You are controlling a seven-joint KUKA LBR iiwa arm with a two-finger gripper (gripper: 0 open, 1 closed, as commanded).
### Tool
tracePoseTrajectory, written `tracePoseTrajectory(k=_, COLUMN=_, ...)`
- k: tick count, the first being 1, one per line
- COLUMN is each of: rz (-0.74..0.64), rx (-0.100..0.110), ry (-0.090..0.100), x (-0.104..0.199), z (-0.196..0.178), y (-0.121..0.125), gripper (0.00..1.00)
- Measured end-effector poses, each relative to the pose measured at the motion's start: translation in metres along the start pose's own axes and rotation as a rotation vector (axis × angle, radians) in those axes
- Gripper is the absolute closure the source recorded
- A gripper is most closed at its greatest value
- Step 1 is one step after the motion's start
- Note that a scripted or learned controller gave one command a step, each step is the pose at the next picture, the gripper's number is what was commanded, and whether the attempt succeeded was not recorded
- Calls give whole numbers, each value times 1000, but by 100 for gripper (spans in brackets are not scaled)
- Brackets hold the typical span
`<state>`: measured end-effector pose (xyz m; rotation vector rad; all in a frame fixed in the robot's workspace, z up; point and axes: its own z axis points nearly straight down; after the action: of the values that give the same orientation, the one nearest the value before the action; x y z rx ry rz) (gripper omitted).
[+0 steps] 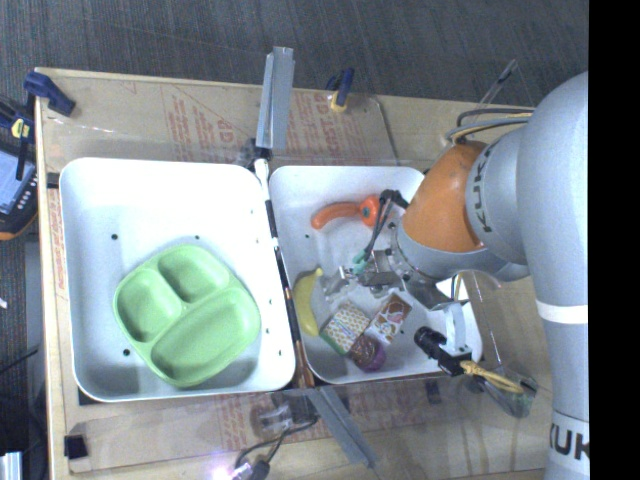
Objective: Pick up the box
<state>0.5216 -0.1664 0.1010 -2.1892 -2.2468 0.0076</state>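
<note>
- White bins, two, sit side by side on a wooden bench (150, 108), their inner walls touching.
- Left bin (75, 268): holds one green divided plate (188, 313), lying flat towards the bin's lower edge as the camera sees it, with three compartments facing up.
- Right bin (335, 180): holds several items crowded into its lower half, plus the gripper.
- Box (348, 326): pale, with a fine chequered pattern, lying flat and turned at an angle near the right bin's lower edge, closer to its left wall. It rests on the bin floor, apart from the gripper.
- Yellow banana (305, 303): lies along the right bin's left wall, just beside the box.
- Brown packet (392, 316): just to the right of the box, tilted; whether the two touch cannot be told.
- Purple item (368, 353): against the box's lower corner, at the bin's lower edge.
- Orange-handled tool (345, 213): lies near the right bin's upper edge, well apart from the box.
- Gripper (362, 271): low over the middle of the right bin, above the box in the view. Whether it is apart or closed cannot be told; nothing is seen held in it.
- Blue clamp (342, 86): fixed at the bench's upper edge.
</note>
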Motion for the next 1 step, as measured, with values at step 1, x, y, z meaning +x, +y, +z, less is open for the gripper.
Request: tracePoseTrajectory(k=1, rz=-7, rx=-21, ry=-18, x=38, z=5, y=-42, gripper=0)
